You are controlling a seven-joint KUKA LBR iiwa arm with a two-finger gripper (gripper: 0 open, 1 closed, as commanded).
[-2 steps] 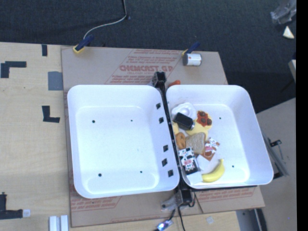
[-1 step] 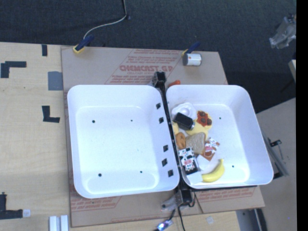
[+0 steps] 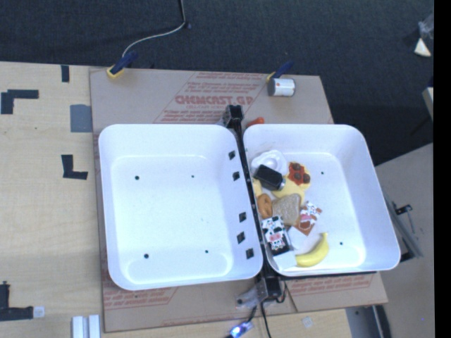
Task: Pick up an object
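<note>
Two shallow white bins sit side by side on a brown cardboard sheet (image 3: 204,97) laid over the light wooden counter (image 3: 42,217). The left bin (image 3: 107,189) occupies the centre-left of the frame, and the right bin (image 3: 373,182) the centre-right. Their inner walls meet along a dark strip (image 3: 243,189) running top to bottom. All candidate objects lie in the right bin, crowded against its left wall. At the top of the cluster is a white item (image 3: 275,158), with a black object (image 3: 268,175) just below it resting on a flat yellow piece (image 3: 273,184). A red and orange item (image 3: 299,173) lies just to their right. Lower down, a round brown ring-shaped piece (image 3: 264,205) touches a tan slice (image 3: 287,208), and a small red and white item (image 3: 307,218) sits beside the slice. Below these is a black and white patterned box (image 3: 275,234). A banana (image 3: 313,252) lies nearest the bin's lower wall, curving up to the right. The state of the jaws cannot be told, nor can their position relative to the objects. At the upper edge of the cardboard, a yellow and blue clamp (image 3: 121,64) sits at the left corner, with a pale cable (image 3: 158,34) leading away from it. A blue clamp with a white cylinder (image 3: 282,85) sits toward the right.
</note>
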